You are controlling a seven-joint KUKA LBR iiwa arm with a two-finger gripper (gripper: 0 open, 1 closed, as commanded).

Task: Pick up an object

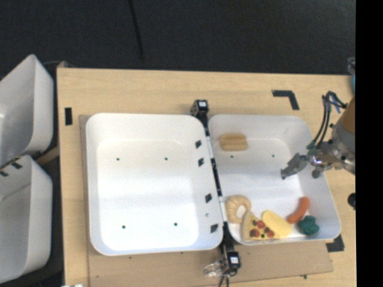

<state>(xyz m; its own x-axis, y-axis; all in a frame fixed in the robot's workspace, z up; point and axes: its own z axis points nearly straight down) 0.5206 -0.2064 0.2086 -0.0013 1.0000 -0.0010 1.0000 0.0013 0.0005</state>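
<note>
Camera view, from above and at a slant: a pale wooden counter (149, 91) carries two shallow white bins side by side, joined along a dark hinge-like seam. The left bin (96, 160) shows bare white floor with a few small dark dots. The right bin (263, 127) holds the loose objects. A tan bread-roll-shaped piece (233, 142) lies near the bin's far wall, towards the seam. Along the near edge sit a pale curled pastry-like piece (237, 207) just beside the seam, a pizza-slice-shaped piece (258, 228) with red spots next to it, and a yellow wedge (276, 223) touching or slightly overlapping that slice. Further right lie an orange sausage-shaped piece (298, 209) and, just beside its lower end, a small dark green lump (309, 225) in the near right corner. The arm (344, 136) reaches in from the right, with cables looping above its wrist — its pincer (297, 166) is over the right-hand part of the right bin, between the roll and the orange piece and apart from both. The pincer's grey tip points left; no object is seen in it, and whether it is open or closed cannot be told from this angle. Two white containers (24, 160) stand off the counter's left edge.
</note>
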